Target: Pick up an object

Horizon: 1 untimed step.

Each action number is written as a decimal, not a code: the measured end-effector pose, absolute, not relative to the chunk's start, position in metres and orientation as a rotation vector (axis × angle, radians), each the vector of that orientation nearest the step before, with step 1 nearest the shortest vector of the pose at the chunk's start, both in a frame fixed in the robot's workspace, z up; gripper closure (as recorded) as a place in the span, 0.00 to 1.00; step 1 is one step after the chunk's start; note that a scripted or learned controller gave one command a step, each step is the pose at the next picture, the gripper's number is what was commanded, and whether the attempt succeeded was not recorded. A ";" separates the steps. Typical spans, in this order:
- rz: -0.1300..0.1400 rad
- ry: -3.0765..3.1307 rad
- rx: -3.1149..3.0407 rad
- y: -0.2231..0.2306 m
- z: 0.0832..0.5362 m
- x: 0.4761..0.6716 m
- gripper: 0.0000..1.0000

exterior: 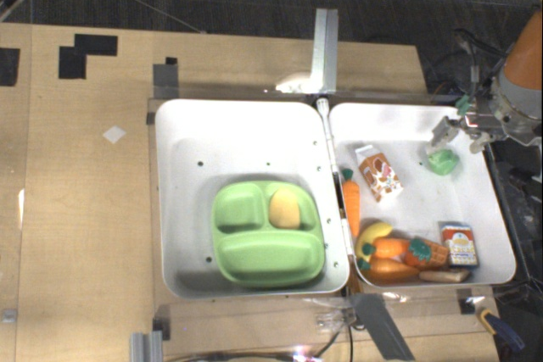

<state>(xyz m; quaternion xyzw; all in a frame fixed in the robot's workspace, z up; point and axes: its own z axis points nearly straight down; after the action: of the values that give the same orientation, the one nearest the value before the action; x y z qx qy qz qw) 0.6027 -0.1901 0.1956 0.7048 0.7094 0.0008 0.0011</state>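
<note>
My gripper (pixel 458 140) hangs over the back right part of the right bin (pixel 484 208), its two fingers spread open with nothing between them. A small green object (pixel 442 162) lies on the bin floor just below and in front of the fingertips, apart from them. Further left in that bin lies a white carton (pixel 378 174) with a printed picture. A long orange carrot (pixel 350 204) rests against the bin's left wall.
A pile of toy food fills the right bin's front: a banana (pixel 373 231), orange pieces (pixel 392 257) and a small printed box (pixel 458 243). The left bin (pixel 187 182) holds a green divided plate (pixel 254 254) with a yellow fruit (pixel 286 208) on it.
</note>
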 end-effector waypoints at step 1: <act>0.007 2.085 2.346 -0.203 0.093 0.624 0.00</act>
<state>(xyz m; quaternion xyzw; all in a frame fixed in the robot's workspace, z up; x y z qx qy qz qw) 0.6240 -0.2027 0.0932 0.7474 0.6643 0.0023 0.0015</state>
